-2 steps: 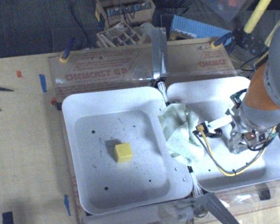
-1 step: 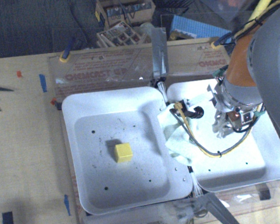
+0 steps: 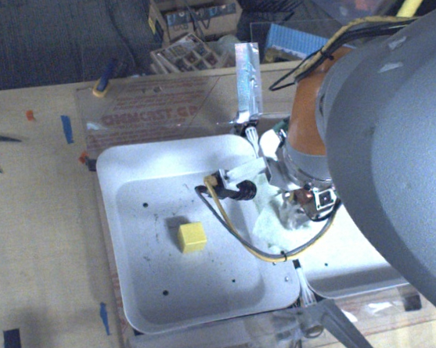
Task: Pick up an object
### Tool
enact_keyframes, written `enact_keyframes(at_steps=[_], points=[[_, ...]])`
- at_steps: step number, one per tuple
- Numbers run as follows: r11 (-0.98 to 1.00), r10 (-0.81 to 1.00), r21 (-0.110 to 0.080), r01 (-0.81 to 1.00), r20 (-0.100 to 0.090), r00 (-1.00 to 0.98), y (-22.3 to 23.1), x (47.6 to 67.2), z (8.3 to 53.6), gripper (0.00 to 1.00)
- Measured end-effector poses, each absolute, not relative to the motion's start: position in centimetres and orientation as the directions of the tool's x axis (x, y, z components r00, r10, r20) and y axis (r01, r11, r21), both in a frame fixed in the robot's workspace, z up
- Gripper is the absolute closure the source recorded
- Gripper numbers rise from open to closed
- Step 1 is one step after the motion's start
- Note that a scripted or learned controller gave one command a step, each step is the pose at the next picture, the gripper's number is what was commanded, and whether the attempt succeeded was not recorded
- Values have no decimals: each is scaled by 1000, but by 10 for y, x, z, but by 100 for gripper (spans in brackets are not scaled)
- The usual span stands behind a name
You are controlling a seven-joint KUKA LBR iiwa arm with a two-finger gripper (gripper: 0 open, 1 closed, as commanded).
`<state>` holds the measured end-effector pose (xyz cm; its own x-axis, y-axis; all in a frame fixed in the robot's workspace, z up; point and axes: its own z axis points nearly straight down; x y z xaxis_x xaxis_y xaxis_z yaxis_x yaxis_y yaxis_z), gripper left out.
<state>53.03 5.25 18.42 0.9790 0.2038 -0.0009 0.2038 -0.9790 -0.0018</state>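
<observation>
Over the right rim of the left bin [image 3: 124, 244] — gripper [image 3: 297, 207] on grey arm [image 3: 409, 185], fingers' state impossible to tell, nothing visibly between them. Yellow block [image 3: 192, 236] flat on bin floor, well apart to the left; pickup judged not yet done. Wooden tabletop [image 3: 39, 254] around; cluttered crates [image 3: 184, 24] behind — cables too.
</observation>
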Motion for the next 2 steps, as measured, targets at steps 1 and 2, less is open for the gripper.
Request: enact_keyframes(at_steps=[1, 2], points=[[-980, 197, 0, 197, 2, 980, 79, 588, 185, 100], [-978, 207, -10, 208, 14, 978, 102, 554, 91, 100]])
